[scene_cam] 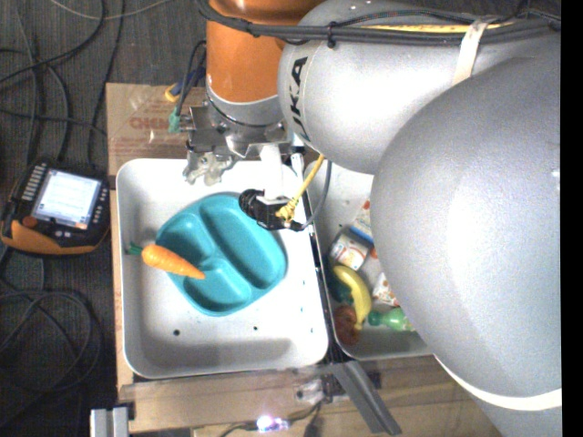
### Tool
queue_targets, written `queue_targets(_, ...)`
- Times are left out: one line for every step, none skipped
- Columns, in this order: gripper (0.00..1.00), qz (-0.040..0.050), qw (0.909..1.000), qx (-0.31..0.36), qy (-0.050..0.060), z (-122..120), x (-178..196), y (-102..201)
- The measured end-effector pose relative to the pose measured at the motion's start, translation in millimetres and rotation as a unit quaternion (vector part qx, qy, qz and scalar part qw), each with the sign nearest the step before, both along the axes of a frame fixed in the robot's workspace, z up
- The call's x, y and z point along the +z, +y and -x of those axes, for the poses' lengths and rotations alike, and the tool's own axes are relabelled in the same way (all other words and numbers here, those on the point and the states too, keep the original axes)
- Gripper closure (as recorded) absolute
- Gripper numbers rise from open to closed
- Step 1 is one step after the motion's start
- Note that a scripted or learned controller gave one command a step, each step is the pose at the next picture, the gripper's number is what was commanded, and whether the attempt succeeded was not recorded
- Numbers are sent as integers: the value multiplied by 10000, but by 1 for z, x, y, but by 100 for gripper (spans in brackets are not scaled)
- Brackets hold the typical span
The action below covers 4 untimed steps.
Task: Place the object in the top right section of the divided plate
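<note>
A teal divided plate (pixel 244 255) lies tilted in the left white bin (pixel 155 344). An orange carrot (pixel 171 260) with a green stub rests across the plate's lower left rim, partly over the bin floor. My gripper (pixel 208 165) hangs over the bin's far wall, just above the plate's upper left edge and well apart from the carrot. I see nothing held in it. A black cable loop (pixel 262 209) from the wrist hangs over the plate's upper right edge.
The right bin (pixel 344 189) holds a banana (pixel 355 291), a green item (pixel 393 319) and a small carton (pixel 352 247), mostly hidden by the arm. A handheld screen unit (pixel 62 206) lies left of the bench.
</note>
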<state>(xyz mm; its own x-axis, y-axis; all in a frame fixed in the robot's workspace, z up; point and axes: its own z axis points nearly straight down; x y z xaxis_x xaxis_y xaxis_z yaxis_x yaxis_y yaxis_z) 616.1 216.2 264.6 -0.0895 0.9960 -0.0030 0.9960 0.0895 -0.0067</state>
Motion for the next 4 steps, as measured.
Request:
queue_targets(100,19,9868,-1621,-26,-39,-3,-82)
queue_targets(100,0,9997,-263,-17,-37,-82,-167)
queue_targets(0,-8,9997,-260,-14,-37,-82,-166)
queue_targets(0,-8,9839,-1785,2,76,-83,-165)
